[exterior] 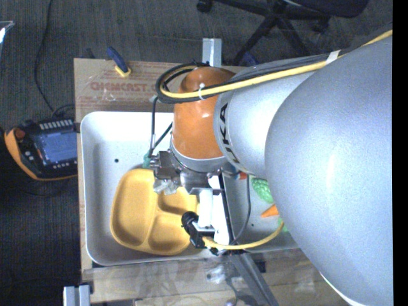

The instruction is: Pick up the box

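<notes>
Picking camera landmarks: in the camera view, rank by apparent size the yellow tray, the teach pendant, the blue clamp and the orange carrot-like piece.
1. Yellow tray, partly under the arm.
2. Teach pendant, cropped at the view's left.
3. Blue clamp and orange carrot-like piece: both small, the orange one partly hidden, so unranked.

Grey arm (306, 152) covers the yellow tray (143, 215) (left bin (95, 171)).

Before you, a wooden bench (102, 88) printed with faint red lettering carries a shallow white bin (95, 145) on its left side. A yellow divided tray (143, 212) lies in that bin's near half. On the bench's far left corner rests a blue-and-yellow clamp (118, 61). To the right, green and orange items (264, 196) peek from under the arm, too hidden for you to identify.
</notes>
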### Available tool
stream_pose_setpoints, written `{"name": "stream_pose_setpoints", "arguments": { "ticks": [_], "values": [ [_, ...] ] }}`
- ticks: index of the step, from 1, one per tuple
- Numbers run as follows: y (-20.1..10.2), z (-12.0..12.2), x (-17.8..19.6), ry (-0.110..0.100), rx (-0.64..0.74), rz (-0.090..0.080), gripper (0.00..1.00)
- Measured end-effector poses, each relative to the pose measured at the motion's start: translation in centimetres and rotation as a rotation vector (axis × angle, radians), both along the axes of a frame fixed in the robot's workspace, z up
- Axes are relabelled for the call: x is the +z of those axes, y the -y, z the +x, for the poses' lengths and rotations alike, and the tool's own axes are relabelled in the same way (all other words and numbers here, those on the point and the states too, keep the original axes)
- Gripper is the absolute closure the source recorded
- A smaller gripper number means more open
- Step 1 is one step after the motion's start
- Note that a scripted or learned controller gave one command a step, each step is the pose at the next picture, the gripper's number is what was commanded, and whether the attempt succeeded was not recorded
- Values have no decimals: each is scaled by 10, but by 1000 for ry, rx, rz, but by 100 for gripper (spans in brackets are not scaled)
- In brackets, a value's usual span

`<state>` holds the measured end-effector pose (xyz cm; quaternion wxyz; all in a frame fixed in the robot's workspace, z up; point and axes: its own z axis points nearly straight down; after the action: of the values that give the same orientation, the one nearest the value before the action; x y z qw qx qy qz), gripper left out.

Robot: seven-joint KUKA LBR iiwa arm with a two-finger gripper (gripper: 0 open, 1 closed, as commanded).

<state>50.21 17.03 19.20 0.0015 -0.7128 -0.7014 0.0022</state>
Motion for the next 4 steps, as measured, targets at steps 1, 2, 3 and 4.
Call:
{"name": "stream_pose_setpoints", "arguments": {
  "ticks": [1, 2, 3, 4],
  "values": [
    [-23, 26, -93, 13, 143, 6, 100],
    [-39, -20, -86, -1, -20, 1, 100],
    [-63, -19, -18, 1, 244, 1, 100],
    [-19, -6, -98, 19, 599, 11, 100]
  ]
}}
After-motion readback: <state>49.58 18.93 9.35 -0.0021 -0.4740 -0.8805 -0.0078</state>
